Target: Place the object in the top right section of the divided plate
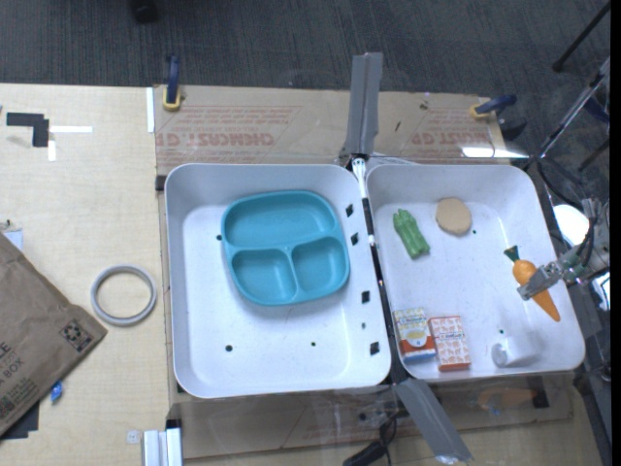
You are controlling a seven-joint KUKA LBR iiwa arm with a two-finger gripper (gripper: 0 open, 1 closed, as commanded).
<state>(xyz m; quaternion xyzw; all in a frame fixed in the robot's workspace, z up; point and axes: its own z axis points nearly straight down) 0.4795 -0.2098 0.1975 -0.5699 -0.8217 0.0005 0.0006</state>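
A blue divided plate (235, 229) lies in the left bin (194, 348), with one wide section at the far side and two smaller ones nearer the camera. An orange carrot (549, 305) with a green top lies by the right wall of the right bin (485, 187). My gripper (543, 278) reaches in from the right edge, and its grey tip lies across the carrot's upper half. The view does not let me tell whether the carrot is gripped.
The right bin also holds a green vegetable (411, 233), a tan round cookie (453, 216), two small printed boxes (432, 339) and a small pale item (500, 355). A tape ring (123, 293) and a cardboard box (34, 343) sit on the bench to the left.
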